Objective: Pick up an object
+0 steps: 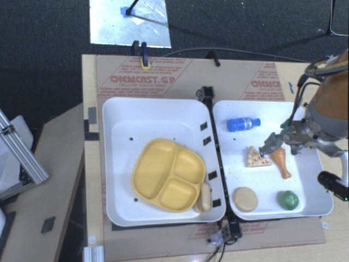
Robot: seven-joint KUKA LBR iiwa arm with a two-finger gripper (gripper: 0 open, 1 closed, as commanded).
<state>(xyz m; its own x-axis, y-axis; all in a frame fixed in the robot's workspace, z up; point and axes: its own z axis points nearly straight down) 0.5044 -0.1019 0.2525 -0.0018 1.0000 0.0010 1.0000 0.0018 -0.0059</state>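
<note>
the left bin [117, 146] carries one yellow divided tray [168, 173] lying flat, with one pale bread roll [204, 196] just beside its right corner against the bin wall, likely parked out of play. the right bin [311, 198] holds the pickable toys, scattered apart so each can be reached: one blue bottle [242, 124], one pizza slice [256, 158], one round biscuit [245, 199], one drumstick [280, 161], one green lump [288, 200]. the gripper [271, 145] hangs between pizza slice and drumstick; whether its jaws are wide or narrow, i cannot tell.
</note>
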